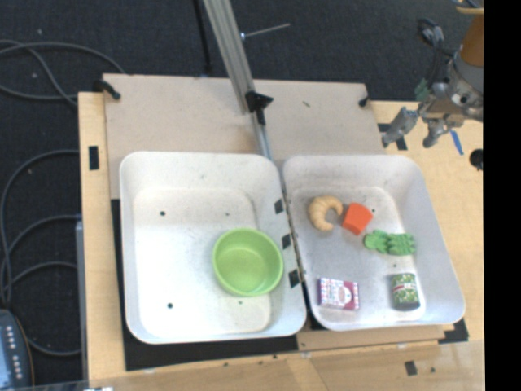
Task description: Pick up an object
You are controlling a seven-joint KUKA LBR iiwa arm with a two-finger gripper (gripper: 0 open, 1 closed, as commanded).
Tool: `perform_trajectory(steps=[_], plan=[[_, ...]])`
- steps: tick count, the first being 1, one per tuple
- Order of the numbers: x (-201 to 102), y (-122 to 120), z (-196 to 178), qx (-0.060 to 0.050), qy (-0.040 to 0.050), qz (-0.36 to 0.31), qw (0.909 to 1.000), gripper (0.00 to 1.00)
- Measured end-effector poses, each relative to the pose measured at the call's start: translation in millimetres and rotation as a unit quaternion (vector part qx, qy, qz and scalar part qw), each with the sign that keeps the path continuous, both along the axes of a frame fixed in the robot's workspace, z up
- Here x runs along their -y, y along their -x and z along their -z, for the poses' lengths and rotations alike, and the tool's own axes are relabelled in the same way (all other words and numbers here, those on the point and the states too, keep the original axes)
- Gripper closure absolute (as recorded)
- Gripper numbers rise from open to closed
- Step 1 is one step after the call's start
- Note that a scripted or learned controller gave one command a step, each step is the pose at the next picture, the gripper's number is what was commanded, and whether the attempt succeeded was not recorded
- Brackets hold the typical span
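Gripper hangs up at two o'clock, outside the right bin's far corner, over bare bench. Fingers spread apart, nothing between them. So no pick begun yet, by my read.

Candidates, all in the right bin: croissant at the bin's ten o'clock, orange block just beside it at its three o'clock, possibly touching. Green toy sits near the block, at its four o'clock. Down front, can at five o'clock of the bin, pink packet at seven. Left bin holds one green bowl, hard against the divide.

Best bet, I'd say, is the block: compact, flat faces, nearest the gripper. Come down straight over it and turn the wrist so the fingers close along the twelve-to-six line, because the croissant crowds its nine o'clock side and the toy its four. Centre it well, or a finger lands on the croissant.

Room to move? Plenty of open floor at the bin's twelve and one o'clock, right under the approach path. The can is tighter, close to the front wall. The slanted metal post stands at twelve o'clock between the bins, well clear of a right-side descent.
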State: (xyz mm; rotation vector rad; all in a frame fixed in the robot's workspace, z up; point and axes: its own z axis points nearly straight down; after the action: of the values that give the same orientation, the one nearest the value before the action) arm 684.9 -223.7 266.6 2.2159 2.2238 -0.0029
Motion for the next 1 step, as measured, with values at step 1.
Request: perform_trajectory(steps=[1], plan=[[0.2,0.1,0.0,0.0,0.0004,-0.001,1.0,0.0]])
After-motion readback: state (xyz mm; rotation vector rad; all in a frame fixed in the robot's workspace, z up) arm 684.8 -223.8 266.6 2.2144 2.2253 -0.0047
